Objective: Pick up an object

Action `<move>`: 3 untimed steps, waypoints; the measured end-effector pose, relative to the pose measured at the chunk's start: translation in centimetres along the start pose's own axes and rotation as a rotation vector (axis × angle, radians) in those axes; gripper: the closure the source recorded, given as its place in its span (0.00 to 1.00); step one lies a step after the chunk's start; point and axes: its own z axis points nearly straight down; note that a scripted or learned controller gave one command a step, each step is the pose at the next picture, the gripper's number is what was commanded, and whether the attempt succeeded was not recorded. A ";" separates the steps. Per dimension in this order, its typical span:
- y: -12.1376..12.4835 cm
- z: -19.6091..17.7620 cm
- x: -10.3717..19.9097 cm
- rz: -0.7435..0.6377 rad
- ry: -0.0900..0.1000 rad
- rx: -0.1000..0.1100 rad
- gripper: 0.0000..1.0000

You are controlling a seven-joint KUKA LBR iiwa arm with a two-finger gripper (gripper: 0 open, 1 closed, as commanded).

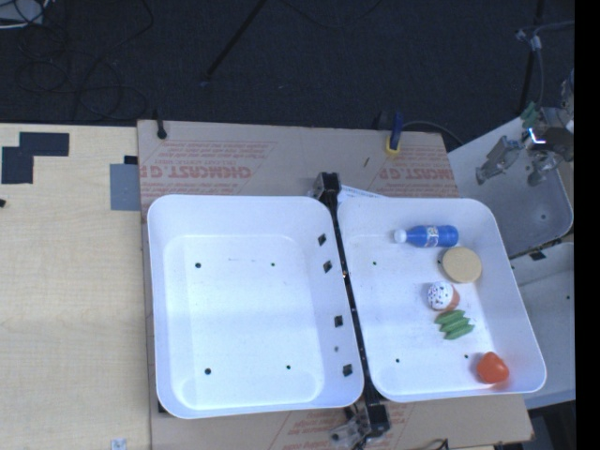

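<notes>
- Camera view: light wood counter (56, 298) on the left, with a printed cardboard sheet (281, 162) under both bins.
- Left bin (244, 307) and right bin (403, 336) sit side by side, inner rims touching along a row of black clips (339, 322).
- All candidate objects are in the right bin, strung along its right half.
- Blue bottle (429, 236): lying on its side near the far wall, white cap pointing left.
- Tan disc (461, 265): flat, just beside and below the bottle.
- Red-orange object (491, 368): near corner, well apart from the others.
- Green object (455, 324): between the disc and the red-orange object.
- Spotted white ball (439, 295): just above the green object, touching a small orange piece at its right side.
- Pincer: cannot tell whether it is spread or pressed together; nothing seen pinched.
</notes>
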 end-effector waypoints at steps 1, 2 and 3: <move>0.0 -0.9 0.0 -0.006 -0.001 0.003 1.00; -7.3 4.6 4.7 0.004 0.005 0.012 1.00; -16.5 7.8 5.9 0.007 0.004 0.011 1.00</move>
